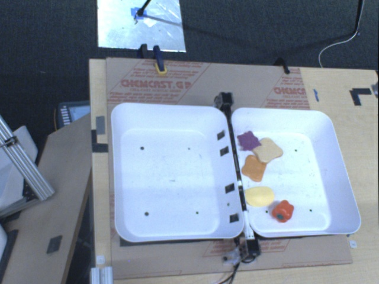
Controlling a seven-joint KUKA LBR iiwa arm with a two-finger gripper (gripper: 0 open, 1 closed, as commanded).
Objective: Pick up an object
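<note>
Several small objects lie in the right bin (331, 158), close to its left wall. A purple star-like piece (249, 139) sits furthest back. A tan flat piece (268, 150) lies just right of it. An orange flat piece (254, 168) touches the tan one from the front. A yellow oval (259, 196) rests nearer the front, and a red-orange round object (282, 211) sits beside it at the front.
The left bin (172, 170) stands beside the right one, with a black clip strip (234, 164) along the shared wall. Both bins rest on a cardboard sheet (195, 81). A shiny metal plate (141, 16) lies on the dark floor behind.
</note>
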